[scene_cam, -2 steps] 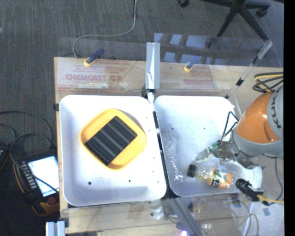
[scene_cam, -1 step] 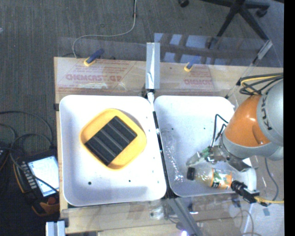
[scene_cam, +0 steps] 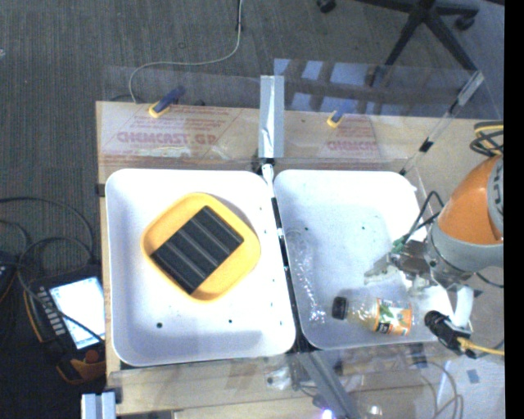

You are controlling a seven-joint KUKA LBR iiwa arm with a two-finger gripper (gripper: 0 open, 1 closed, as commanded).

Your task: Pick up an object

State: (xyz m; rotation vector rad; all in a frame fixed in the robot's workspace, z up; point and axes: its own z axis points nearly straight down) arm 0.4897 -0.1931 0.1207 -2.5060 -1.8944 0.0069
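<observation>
The bottle (scene_cam: 372, 314) lies on its side in the right bin (scene_cam: 344, 204) — just below-left of the gripper (scene_cam: 407, 266), apart from it; whether the claw is released or clenched I cannot tell. Its label is unreadable.

Dark grey carpet floor (scene_cam: 98, 49) all around, faintly ribbed. Thin pale cable (scene_cam: 214, 56) trailing across it at the far side. Black legs of a chair base (scene_cam: 426, 24) at the far right. Wooden bench top (scene_cam: 123, 135) under clear sheeting printed with reddish lettering, held by two yellow-and-blue clamps (scene_cam: 164, 101) along the far edge. Grey metal post (scene_cam: 270, 114) standing at the middle far edge. Handheld pendant with a lit screen (scene_cam: 70, 307) and black cables on the floor, near left. Even, soft light.
</observation>
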